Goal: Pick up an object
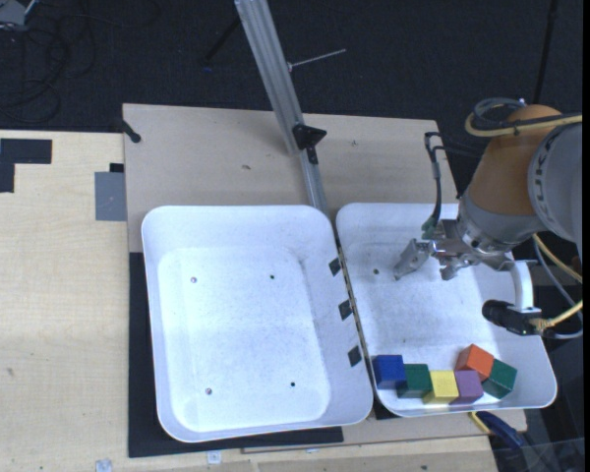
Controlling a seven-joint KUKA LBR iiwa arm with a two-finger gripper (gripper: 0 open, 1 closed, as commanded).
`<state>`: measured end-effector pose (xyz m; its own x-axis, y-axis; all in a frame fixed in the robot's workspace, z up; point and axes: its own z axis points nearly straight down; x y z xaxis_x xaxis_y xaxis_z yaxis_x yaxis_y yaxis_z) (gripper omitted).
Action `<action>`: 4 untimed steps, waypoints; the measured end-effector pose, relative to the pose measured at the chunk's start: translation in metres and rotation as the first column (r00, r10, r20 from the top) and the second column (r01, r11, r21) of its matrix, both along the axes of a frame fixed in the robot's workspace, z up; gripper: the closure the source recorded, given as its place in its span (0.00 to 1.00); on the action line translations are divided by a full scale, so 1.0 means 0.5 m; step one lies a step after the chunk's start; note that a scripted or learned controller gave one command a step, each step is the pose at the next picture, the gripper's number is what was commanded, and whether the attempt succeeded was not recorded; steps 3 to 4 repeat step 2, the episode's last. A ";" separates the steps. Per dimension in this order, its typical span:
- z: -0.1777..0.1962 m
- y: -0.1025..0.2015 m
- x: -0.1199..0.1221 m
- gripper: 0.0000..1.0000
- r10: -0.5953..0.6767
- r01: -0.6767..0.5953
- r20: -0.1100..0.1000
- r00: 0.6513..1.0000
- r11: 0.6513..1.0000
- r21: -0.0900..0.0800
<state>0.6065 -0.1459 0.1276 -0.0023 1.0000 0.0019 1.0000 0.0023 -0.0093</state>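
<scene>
The gripper (pixel 428 261) hangs over the upper middle of the right bin (pixel 393 226), its 2 fingers spread apart with nothing between them. Well below it, along the same bin's near edge, 6 blocks sit clustered: a blue block (pixel 388 369) farthest toward the left bin (pixel 177 226), a dark green block (pixel 413 381) touching it, then a yellow block (pixel 442 385) and a purple block (pixel 468 384) side by side. An orange block (pixel 477 360) sits just above the purple one, and a green block (pixel 501 378) lies beside it, nearest the bin's right corner.
</scene>
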 end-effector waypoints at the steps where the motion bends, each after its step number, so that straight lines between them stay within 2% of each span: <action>1: 0.419 0.066 -0.123 0.00 -0.001 0.001 0.015 1.000 1.000 -0.003; 2: 0.217 -0.017 -0.033 0.00 -0.003 0.003 0.000 1.000 1.000 -0.002; 4: 0.217 -0.017 -0.033 0.00 -0.003 0.003 0.000 1.000 1.000 -0.002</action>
